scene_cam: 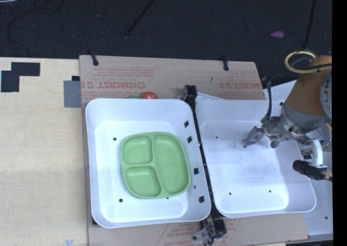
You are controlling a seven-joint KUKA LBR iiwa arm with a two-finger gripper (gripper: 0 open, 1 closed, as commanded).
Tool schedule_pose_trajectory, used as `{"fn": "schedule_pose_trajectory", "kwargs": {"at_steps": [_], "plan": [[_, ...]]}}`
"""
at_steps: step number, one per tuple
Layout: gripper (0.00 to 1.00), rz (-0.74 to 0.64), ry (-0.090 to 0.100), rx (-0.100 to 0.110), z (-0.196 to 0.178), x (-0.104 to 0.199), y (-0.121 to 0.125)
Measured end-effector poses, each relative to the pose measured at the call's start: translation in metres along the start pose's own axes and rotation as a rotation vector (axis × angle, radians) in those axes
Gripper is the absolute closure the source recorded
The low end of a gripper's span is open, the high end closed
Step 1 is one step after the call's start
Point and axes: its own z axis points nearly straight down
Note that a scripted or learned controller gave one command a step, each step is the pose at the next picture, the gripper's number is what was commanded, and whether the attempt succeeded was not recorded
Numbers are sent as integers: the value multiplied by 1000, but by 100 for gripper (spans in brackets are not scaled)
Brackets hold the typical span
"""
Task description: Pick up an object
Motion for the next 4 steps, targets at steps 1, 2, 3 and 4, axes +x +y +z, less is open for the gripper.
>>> {"fn": "schedule_pose_trajectory", "kwargs": {"at_steps": [1,2,3,4], "plan": [[100,1,-1,-4,-13,-1,1],[100,-2,-2,-8,-58,5,1],[100,-2,-2,-9,-100,3,0],[100,-3,-3,-10,-141,2,0]]}}
